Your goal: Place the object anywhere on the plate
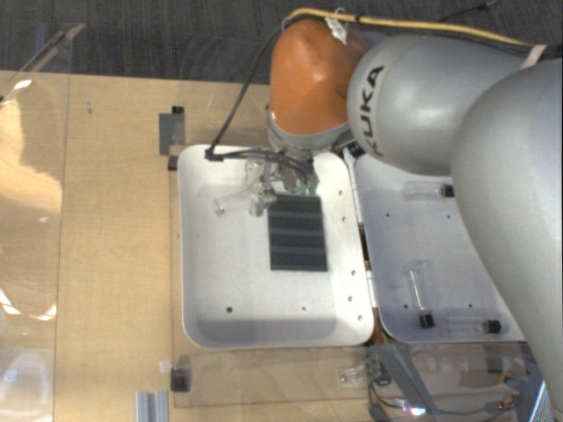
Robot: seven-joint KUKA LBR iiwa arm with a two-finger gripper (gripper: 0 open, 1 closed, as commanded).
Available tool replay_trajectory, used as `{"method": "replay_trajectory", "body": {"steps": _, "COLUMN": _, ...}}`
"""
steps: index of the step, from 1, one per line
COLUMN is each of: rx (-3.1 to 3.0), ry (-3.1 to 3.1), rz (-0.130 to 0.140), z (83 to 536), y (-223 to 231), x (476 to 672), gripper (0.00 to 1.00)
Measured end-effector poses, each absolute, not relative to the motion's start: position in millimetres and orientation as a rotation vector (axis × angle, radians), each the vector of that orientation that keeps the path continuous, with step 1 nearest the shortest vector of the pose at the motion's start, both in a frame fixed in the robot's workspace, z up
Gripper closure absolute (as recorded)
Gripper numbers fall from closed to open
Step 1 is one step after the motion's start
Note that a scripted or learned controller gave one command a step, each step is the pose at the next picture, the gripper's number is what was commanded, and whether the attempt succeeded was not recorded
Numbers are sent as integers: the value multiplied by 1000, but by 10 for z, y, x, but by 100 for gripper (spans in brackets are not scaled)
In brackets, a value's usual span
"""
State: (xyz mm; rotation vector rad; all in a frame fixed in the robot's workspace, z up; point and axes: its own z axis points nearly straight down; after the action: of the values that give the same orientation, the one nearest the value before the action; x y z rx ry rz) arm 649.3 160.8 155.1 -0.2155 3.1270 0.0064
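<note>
A dark ribbed rectangular plate (pixel 297 233) lies flat in the left bin (pixel 211 306), right of its middle. My gripper (pixel 266 185) hangs over the far part of that bin, just beyond the plate's far left corner, under the orange wrist band (pixel 308 77). A small clear piece (pixel 227 205) shows on the bin floor just left of the gripper. Whether it is touching the gripper or apart from it is too faint to tell.
The right bin (pixel 387 236) holds clear tubes with black caps: one near its middle (pixel 419 295), one along its near edge (pixel 466 327), one at the far side (pixel 427 188). The grey arm covers the right bin's far right. A black cable (pixel 237 121) runs to the gripper.
</note>
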Motion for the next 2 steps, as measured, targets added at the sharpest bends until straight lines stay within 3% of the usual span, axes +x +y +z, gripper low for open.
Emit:
{"method": "replay_trajectory", "body": {"steps": 1, "rx": -1307, "ry": 2843, "rz": 5, "z": 1107, "y": 2082, "x": 6706, "gripper": 100}}
{"method": "replay_trajectory", "body": {"steps": 2, "rx": -1799, "ry": 2553, "rz": -3, "z": 918, "y": 2103, "x": 6143, "gripper": 100}}
